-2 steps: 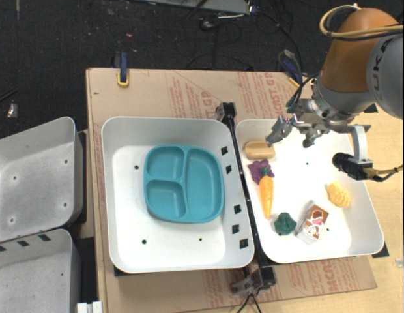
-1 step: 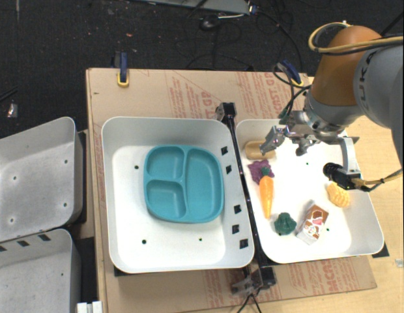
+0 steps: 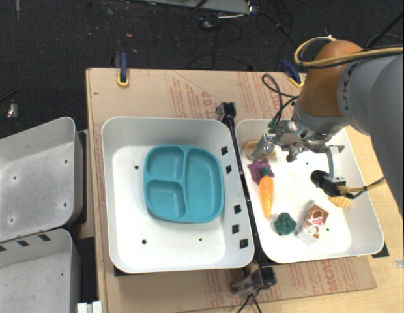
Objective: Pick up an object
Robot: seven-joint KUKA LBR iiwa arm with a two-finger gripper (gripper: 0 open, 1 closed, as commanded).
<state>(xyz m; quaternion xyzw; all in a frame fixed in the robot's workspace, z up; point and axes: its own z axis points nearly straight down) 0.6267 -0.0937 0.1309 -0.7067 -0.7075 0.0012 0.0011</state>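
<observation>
The right bin (image 3: 365, 240) holds several small things. An orange carrot (image 3: 266, 195) lies near its left wall, with a purple piece (image 3: 259, 171) just above it. A dark green lump (image 3: 285, 223) and a small printed carton (image 3: 313, 223) lie toward the front. A yellow-orange piece (image 3: 341, 201) sits near the right side. A tan object (image 3: 256, 150) rests at the back left corner. My gripper (image 3: 278, 147) hangs low over the back left of this bin, right beside the tan object and just above the purple piece.
The left bin (image 3: 124, 240) holds a teal divided plate (image 3: 184, 183). A black divider (image 3: 240, 181) runs between the two bins. The grey arm with its orange band (image 3: 326, 83) reaches in over the back right of the right bin.
</observation>
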